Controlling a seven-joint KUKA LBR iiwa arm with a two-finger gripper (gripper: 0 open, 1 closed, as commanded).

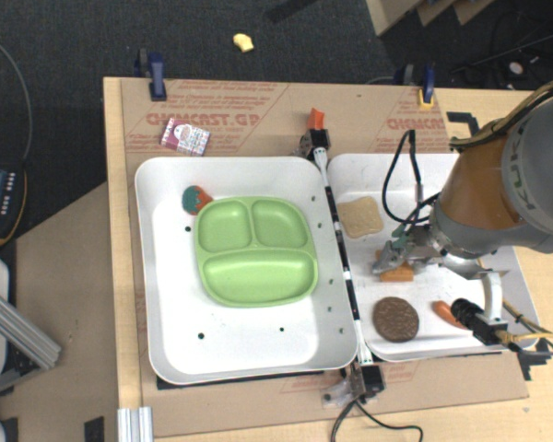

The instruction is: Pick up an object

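Note:
My gripper [391,260] is low in the right bin [440,168], near its middle left. A small orange piece [397,273] lies right under it, touching or nearly so; whether it is gripped I cannot make out. A tan square slice [359,216] lies just behind the gripper. A round brown disc [396,319] rests at the front of the bin, and a small red-orange piece [442,310] lies to its right. The arm's grey and orange wrist [484,201] hides the right part of this bin.
The left bin [166,320] holds a green divided plate [255,250], with a small teal and red object [196,198] at the plate's back left corner. A patterned packet [184,135] lies on the cardboard behind the bins. Clamps stand along the divider between the bins.

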